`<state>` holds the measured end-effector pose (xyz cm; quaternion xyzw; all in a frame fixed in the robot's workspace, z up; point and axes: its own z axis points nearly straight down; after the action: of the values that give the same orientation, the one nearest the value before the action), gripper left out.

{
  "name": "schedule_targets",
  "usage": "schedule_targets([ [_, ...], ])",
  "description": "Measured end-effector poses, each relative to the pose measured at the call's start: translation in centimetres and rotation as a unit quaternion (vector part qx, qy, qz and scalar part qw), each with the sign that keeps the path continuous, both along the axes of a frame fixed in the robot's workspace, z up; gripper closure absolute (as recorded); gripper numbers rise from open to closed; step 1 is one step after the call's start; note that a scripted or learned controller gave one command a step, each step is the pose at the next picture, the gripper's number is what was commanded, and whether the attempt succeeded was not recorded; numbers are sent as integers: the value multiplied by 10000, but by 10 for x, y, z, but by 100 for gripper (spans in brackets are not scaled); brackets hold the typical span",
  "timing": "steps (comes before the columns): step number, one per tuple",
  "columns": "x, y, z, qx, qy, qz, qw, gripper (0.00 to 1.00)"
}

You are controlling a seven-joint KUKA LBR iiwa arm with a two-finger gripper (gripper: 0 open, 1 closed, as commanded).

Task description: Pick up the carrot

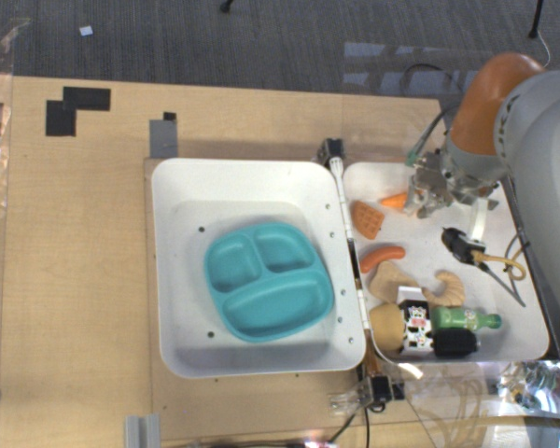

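Pincer point(427, 197) is hanging over the back part of the right bin point(525, 332), up and to the right of the orange wedge point(367, 218), which is serving as the reference point. Grey arm point(546, 133) is reaching in from the right. Whether the pincer is spread or pressed together, cannot tell; the wrist is blocking the view.

Carrot point(392, 200), small and orange, is lying on the bin floor just up and to the right of the wedge, between the wedge and the pincer. Its right end is sitting right against the pincer; contact or grip cannot be told.

Red sausage point(382, 255) is lying just below the wedge. Further below, a tan wooden piece point(392, 279) is resting, with a second curved tan piece point(450, 287) down and right of the wedge. Well below the wedge, a yellowish round thing point(385, 325), a cow-patterned carton point(413, 325), a green bottle point(467, 321) on its side and a black block point(455, 344) are crowding together.

Left of the wedge, across the rims, the left bin point(182, 203) is holding a teal divided plate point(266, 281).
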<state>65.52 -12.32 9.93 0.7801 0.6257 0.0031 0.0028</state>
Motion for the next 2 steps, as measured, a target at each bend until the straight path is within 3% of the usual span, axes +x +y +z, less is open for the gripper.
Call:
schedule_targets([
  [1,1,0,0,-3,-14,7,10000,0],
  [2,-21,-36,-13,6,22,-761,9971,0],
])
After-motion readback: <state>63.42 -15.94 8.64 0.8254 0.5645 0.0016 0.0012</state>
